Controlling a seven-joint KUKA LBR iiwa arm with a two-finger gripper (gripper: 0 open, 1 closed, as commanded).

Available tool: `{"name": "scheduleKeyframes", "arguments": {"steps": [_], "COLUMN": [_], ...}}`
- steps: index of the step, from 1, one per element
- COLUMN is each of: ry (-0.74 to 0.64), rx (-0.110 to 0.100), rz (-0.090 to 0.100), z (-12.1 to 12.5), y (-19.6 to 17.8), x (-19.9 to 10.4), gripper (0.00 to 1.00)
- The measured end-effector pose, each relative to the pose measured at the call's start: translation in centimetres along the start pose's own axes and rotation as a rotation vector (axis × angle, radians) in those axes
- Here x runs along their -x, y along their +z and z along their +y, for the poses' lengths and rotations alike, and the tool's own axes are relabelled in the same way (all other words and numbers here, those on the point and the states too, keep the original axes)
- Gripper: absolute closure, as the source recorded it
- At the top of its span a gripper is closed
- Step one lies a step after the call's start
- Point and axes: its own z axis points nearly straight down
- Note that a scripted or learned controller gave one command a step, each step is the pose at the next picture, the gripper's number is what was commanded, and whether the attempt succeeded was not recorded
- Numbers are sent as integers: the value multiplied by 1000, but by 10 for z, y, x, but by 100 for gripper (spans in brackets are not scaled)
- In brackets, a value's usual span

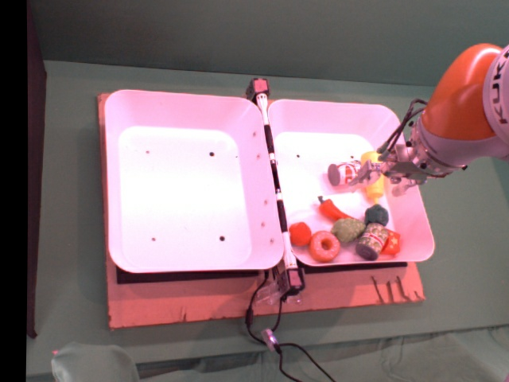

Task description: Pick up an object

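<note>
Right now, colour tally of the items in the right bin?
Red or orange: 5 (can, chili pepper, round fruit, doughnut-shaped ring, piece at the bin's corner)
Yellow: 1 (bottle)
Green or olive: 2 (lump, cylinder)
Dark blue-green: 1 (ball)
Total: 9

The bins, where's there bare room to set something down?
The left bin is bare across its floor. In the right bin, the far-left floor beside the divider is free; its near end is crowded, from red pepper to donut.
</note>
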Motion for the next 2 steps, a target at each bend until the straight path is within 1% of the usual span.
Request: {"name": "scheduleKeyframes", "arguments": {"steps": [1, 2], "ry": [0, 0], "rx": [-4, 5], "rz": [0, -2], "z": [8, 4], "y": [51, 106], "x": [-4, -1], "gripper": [0, 0]}}
